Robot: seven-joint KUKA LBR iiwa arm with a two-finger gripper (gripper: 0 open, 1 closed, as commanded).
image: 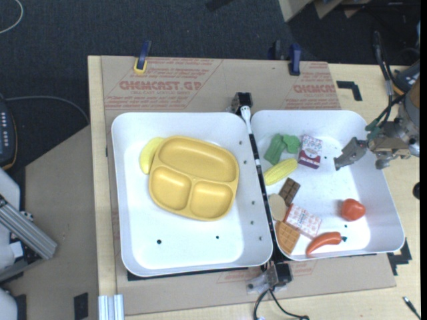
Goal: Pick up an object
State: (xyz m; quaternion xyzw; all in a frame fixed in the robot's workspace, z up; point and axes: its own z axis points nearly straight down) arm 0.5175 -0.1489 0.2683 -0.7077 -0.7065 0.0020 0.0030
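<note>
Seen from above at a slant: two white bins side by side on a bench [200,79] faced with printed cardboard. In the left bin [133,232], a yellow tray [193,177] with three compartments, tilted slightly, lying over a yellow piece [148,154] that peeks out at its upper left edge.

In the right bin [387,212], a scatter of toy food. Near the top left, a green piece [280,147], with a small red-and-white packet [310,152] just beside it on the right. Below the green piece, a corn cob [280,171] against the dividing rim. Further down, a brown chocolate bar [289,190], a red-and-white wrapper [303,220] and a waffle [286,235], close together (some touching, by the look of it). At the bottom, a red pepper [324,242]; near it, up and to the right, a tomato [353,209].

Reaching in from the right over the right bin's upper right part, the gripper [348,155], dark-fingered, near the packet but apart from it. Nothing visible between the fingers. Open or closed: cannot tell from this angle. All objects lying in the bins, none lifted.
</note>
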